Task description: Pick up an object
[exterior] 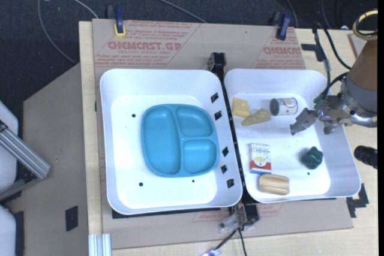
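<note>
My gripper (315, 124) hovers over the right side of the right bin (339, 183), open, with nothing between its fingers. Left of it lies a small can (284, 107) with a red and white label. A dark green lump (311, 157) sits just below the gripper. Further left in the same bin are a yellow block (241, 107) and a beige wedge (257, 117). Near the front edge lie a red and white packet (260, 159) and a tan bun-shaped piece (273, 184).
The left bin (120, 189) holds a blue divided plate (180, 139). A black divider (227, 129) runs between the two bins. Cables trail over the bench behind and right of the right bin.
</note>
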Controlling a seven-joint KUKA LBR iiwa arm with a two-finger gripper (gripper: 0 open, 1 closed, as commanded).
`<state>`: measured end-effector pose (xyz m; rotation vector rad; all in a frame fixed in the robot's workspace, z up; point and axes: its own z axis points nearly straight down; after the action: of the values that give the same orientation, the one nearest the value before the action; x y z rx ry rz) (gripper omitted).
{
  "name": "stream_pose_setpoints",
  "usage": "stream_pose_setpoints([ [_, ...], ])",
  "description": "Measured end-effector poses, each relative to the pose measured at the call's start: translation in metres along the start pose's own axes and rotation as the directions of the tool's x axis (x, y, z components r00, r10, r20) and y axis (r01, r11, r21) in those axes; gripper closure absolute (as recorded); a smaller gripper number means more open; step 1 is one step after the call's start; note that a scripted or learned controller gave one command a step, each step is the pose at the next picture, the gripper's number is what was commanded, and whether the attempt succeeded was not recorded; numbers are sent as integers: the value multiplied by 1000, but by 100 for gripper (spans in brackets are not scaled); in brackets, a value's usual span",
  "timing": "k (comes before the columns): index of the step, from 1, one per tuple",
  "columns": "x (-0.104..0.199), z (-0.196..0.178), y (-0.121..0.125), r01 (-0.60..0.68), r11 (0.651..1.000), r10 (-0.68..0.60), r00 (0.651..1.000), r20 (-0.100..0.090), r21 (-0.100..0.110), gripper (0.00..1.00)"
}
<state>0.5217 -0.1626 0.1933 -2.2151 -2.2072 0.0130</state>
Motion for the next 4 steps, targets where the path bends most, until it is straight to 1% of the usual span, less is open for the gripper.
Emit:
stream_pose_setpoints([
  [1,1,-8,3,4,1000,-4,1000,3,-15,0],
  [2,-1,33,2,4,1000,-3,1000,2,-13,0],
  [3,5,76,3,4,1000,-4,1000,2,-12,0],
  [4,6,110,3,4,1000,-4,1000,2,-11,0],
])
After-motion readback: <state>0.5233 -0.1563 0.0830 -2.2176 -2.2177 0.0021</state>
